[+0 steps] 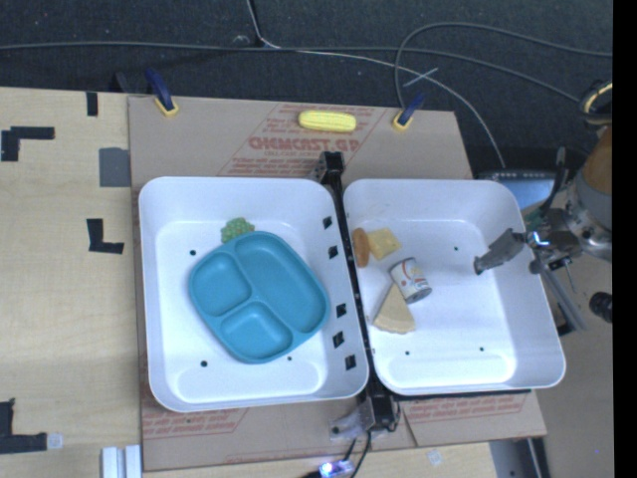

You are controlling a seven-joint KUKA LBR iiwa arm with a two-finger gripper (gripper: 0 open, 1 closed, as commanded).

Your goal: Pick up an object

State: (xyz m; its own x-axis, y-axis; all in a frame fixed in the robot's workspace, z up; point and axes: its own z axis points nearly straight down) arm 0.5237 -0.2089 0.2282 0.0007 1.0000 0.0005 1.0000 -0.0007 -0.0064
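The right bin (498,366) holds three small objects near its left side: a tan and orange piece (374,244), a small silver can (410,279) lying tilted, and a pale yellow wedge (395,314). My gripper (495,255) hangs over the right bin's right side, well to the right of the can and apart from all three objects. Nothing shows in its grasp. In the left bin (169,366) lies a blue divided plate (259,295) with a small green item (237,229) at its upper left edge.
A yellow oblong object (326,120) lies on the cardboard behind the bins. Two blue and yellow clamps (159,95) (408,111) hold the cardboard's back edge. Black clips (331,164) join the bins along the middle seam. Cables run across the dark back.
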